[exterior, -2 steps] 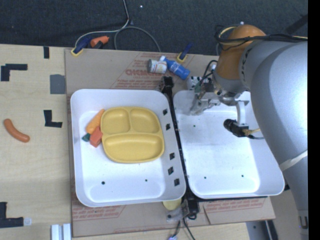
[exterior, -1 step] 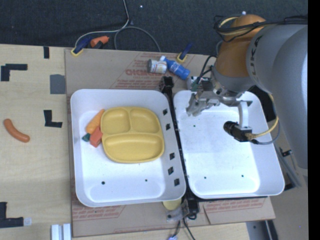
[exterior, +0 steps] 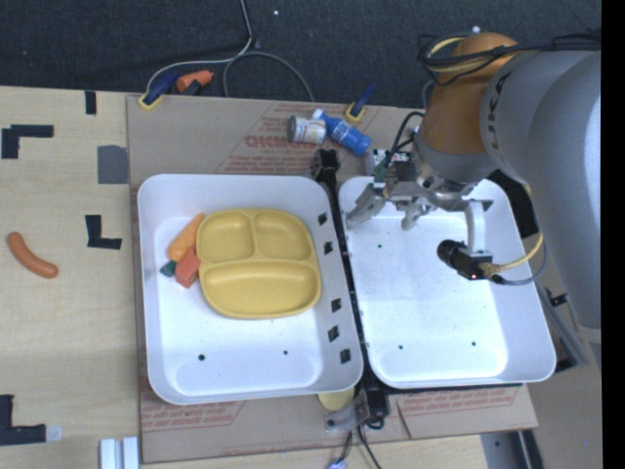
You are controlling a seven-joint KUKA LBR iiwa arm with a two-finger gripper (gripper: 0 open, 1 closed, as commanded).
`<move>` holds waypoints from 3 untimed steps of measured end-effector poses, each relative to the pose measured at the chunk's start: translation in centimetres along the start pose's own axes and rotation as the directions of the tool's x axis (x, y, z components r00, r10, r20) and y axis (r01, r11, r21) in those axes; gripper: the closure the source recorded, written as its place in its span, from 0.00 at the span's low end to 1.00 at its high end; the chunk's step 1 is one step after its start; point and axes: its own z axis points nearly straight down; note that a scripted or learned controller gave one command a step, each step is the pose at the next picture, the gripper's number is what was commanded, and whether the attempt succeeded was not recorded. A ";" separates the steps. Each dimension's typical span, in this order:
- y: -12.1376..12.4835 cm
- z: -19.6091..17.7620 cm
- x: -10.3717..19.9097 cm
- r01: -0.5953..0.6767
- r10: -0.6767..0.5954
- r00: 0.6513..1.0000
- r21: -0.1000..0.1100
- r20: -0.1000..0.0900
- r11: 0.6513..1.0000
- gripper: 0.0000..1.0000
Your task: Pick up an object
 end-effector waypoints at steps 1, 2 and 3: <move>0.0 0.0 0.0 0.000 0.000 1.000 0.000 0.000 1.000 0.00; -1.5 5.2 -6.2 -0.007 0.007 1.000 0.006 0.003 1.000 0.00; 2.5 6.7 -16.5 -0.008 0.008 1.000 -0.001 0.006 1.000 0.00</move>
